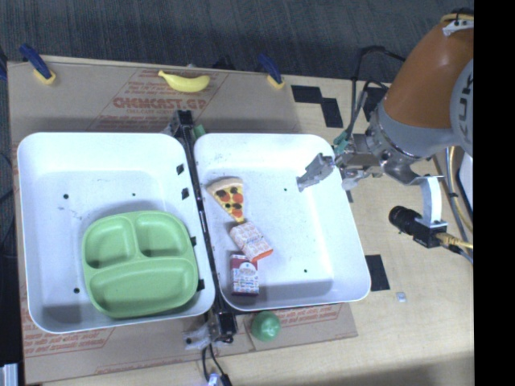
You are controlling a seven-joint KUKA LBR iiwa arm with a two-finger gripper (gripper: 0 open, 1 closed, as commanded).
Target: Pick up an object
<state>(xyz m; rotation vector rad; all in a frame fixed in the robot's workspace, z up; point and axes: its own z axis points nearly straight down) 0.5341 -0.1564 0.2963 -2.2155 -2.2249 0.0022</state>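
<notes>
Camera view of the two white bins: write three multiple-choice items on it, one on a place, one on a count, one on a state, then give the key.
1. Where does the light green divided plastic plate lie?
A. In the left white bin
B. In the right white bin
C. On the cardboard outside the bins

2. How many things lie in the right white bin?
A. One
B. Three
C. Five

3. How does the grey two-finger gripper stand?
A. Clamped on the plate
B. Lifting the banana
C. Above the right bin's far right part, holding nothing

Key: 1 A, the plate fills the left bin's near half. 2 B, the toy pizza slice, the small orange-and-white packet and the small red carton lie along its left side. 3 C, nothing shows at its tip.
</notes>
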